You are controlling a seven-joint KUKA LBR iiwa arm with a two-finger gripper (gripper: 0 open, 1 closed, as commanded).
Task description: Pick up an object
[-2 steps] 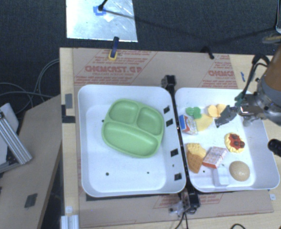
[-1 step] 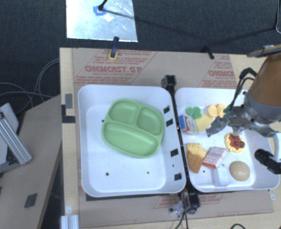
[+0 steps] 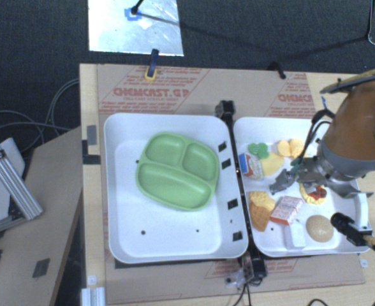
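Two bins sit side by side on the bench under me. The left bin [image 3: 120, 190] holds a green tray [image 3: 178, 169] with three compartments, lying a little tilted toward the far left. The right bin [image 3: 264, 244] is where I am, reaching in from the right, my orange band [image 3: 361, 116] above the grey wrist.

My gripper [image 3: 289, 178] hangs low over the middle of the right bin, fingers pointing left. I cannot tell how wide they stand; the dark fingertips blur against the clutter below, and I see nothing clearly between them.

Several small things lie around me. At the far side there is a green piece [image 3: 258, 150], and just right of it a yellow-orange piece [image 3: 289, 148]. Below the green one lies a red-and-white packet [image 3: 252, 167], touching a pale yellow piece [image 3: 272, 164]. Just under my wrist, a red and yellow thing [image 3: 315, 195] peeks out, partly hidden by me. Nearer the front lie an orange waffle-like piece [image 3: 260, 209] and, beside it, a small pink-and-white box [image 3: 286, 210]. A tan egg-like ball [image 3: 319, 228] rests at the front right, near a white block [image 3: 296, 236].

A black hinge strip [image 3: 233, 171] runs between the bins.
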